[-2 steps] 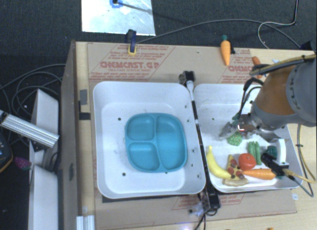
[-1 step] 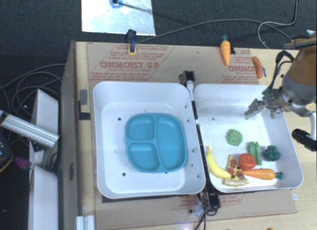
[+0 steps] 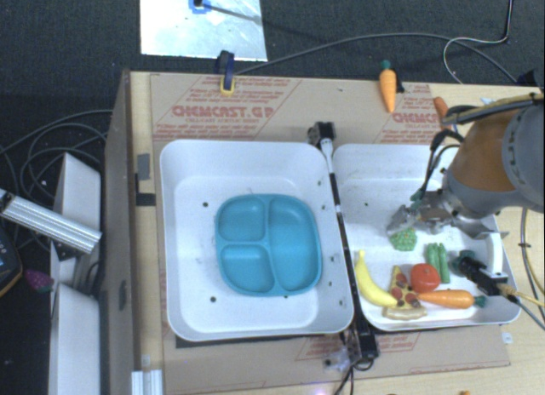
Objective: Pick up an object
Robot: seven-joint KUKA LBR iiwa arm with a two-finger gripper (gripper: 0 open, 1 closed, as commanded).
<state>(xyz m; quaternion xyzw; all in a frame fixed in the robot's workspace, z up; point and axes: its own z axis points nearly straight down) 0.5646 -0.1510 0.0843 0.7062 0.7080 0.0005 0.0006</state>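
The right bin (image 3: 375, 172) holds several toy foods along its near side: a green broccoli (image 3: 404, 237), a yellow banana (image 3: 372, 281), a pizza slice (image 3: 402, 293), a red tomato (image 3: 425, 277), an orange carrot (image 3: 446, 299) and a green bean pod (image 3: 438, 258). My gripper (image 3: 415, 217) reaches in from the right and hovers just above and behind the broccoli. The grey arm with its orange band (image 3: 481, 151) covers the bin's right part.
The left bin (image 3: 192, 180) holds a blue sectioned plate (image 3: 267, 243). A second toy carrot (image 3: 388, 88) lies on the cardboard behind the bins. A black clip (image 3: 323, 134) sits on the divider between the bins. Cables run across the far floor.
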